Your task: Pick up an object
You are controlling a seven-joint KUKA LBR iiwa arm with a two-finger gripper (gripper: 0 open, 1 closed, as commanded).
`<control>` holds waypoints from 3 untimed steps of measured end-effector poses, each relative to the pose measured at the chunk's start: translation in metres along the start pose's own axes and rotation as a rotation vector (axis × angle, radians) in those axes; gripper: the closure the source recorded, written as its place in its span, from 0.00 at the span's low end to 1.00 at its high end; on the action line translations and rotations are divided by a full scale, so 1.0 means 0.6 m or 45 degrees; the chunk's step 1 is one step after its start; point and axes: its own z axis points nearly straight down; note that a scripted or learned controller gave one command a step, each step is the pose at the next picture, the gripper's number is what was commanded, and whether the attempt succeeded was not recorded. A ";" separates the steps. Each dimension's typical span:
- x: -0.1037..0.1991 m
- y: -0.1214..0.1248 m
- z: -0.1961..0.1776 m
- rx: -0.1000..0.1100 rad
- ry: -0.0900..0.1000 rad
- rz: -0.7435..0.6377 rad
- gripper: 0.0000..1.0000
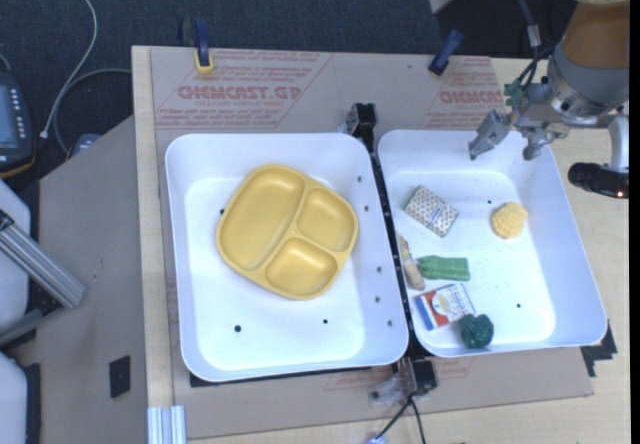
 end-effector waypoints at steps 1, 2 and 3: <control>0.001 0.005 -0.015 -0.019 -0.003 -0.004 0.00; 0.003 0.000 0.056 -0.014 -0.002 -0.004 0.00; 0.003 -0.009 0.130 -0.012 -0.002 -0.004 0.00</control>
